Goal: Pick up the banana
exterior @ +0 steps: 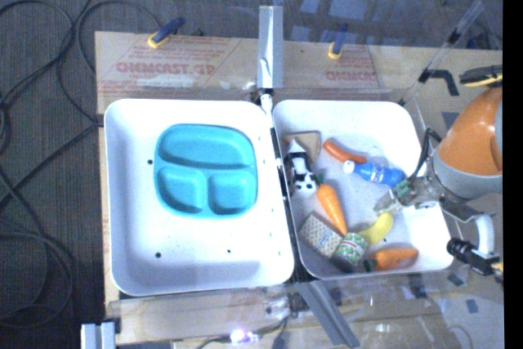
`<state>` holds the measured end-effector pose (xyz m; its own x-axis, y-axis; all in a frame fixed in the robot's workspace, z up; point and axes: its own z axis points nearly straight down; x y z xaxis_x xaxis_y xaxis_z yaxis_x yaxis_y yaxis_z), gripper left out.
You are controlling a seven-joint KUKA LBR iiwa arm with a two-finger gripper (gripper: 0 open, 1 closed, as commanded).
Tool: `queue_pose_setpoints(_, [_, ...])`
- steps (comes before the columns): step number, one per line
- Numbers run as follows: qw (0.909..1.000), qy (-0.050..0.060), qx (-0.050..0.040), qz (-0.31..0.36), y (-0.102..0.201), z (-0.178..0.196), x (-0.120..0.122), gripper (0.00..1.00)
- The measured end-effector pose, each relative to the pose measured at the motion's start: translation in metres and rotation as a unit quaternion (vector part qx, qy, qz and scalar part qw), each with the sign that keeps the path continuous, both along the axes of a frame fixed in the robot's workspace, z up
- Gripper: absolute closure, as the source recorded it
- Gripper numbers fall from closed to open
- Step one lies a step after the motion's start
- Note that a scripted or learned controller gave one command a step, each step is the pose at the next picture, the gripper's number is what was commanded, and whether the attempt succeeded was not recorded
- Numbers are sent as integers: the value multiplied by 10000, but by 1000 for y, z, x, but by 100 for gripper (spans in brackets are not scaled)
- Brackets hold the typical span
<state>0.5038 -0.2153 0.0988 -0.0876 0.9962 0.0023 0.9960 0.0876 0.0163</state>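
Two shallow white bins sat side by side before you on the bench. Entries as you would have logged them:

1. Left bin [131,257]: held one blue sectioned tray [207,169], set toward the upper middle. Bare white floor ran wide along the lower and left sides of that tray, the largest open room on the bench.

2. Right bin [343,114]: crowded through its lower half. The upper strip near its far wall lay bare.

3. Banana [377,227]: yellow, lying in the right bin's lower right part, between the small patterned can [352,247] at its lower left and the gripper [406,194] just above and to its right. An orange carrot [395,257] lay just below it, near the bin's lower wall.

4. Second carrot [331,208], at the bin's centre, near the banana's left.

5. Third orange piece [343,151] and a blue bottle [381,173], above the banana.

6. Black-and-white cow figure [301,176], against the bin's left wall.

7. Patterned block [319,234], touching the can.

8. Gripper: low over the right bin's right side, near its wall; you could not tell how its tips stood, and nothing showed between them.

9. Writing: red print on the board [172,65] behind the left bin, roughly "CHEMCAST GP"; a second red line behind the right bin, too faint to read.
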Motion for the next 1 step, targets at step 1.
queue_pose_setpoints(1, [9701, 18, 31, -2428, -5, -9, -11, 100])
